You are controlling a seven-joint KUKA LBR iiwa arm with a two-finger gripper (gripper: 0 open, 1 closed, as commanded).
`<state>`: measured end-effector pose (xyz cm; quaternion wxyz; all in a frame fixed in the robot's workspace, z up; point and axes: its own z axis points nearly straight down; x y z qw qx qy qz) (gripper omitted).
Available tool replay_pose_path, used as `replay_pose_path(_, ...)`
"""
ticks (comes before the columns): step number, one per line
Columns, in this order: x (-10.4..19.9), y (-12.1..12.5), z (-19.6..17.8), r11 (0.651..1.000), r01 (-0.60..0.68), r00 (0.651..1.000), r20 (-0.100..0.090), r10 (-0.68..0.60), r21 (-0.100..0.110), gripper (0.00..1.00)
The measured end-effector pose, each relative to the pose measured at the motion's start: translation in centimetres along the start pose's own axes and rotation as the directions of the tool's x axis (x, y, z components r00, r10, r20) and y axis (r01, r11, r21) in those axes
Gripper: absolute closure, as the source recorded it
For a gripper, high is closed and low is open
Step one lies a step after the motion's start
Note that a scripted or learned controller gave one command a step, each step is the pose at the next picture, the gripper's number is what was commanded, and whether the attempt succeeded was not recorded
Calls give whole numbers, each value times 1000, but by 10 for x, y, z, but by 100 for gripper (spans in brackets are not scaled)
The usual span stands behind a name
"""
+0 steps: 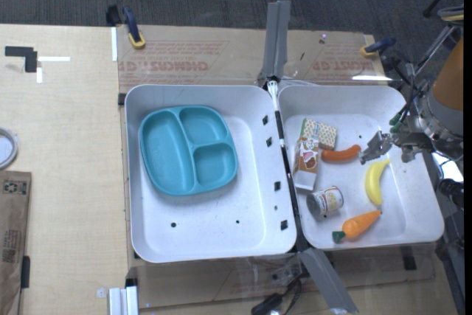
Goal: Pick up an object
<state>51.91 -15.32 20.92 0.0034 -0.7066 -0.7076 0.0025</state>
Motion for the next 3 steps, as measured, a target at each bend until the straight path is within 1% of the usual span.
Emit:
replay_pose_path(1,-34,-3,120,999,53,999,1,-53,-5,0)
replay_pose_path(2,-35,-4,116,999,49,999,-1,-49,1,100)
replay_pose_path(3,-22,-4,-19,991,-134,991,2,134,-3,100)
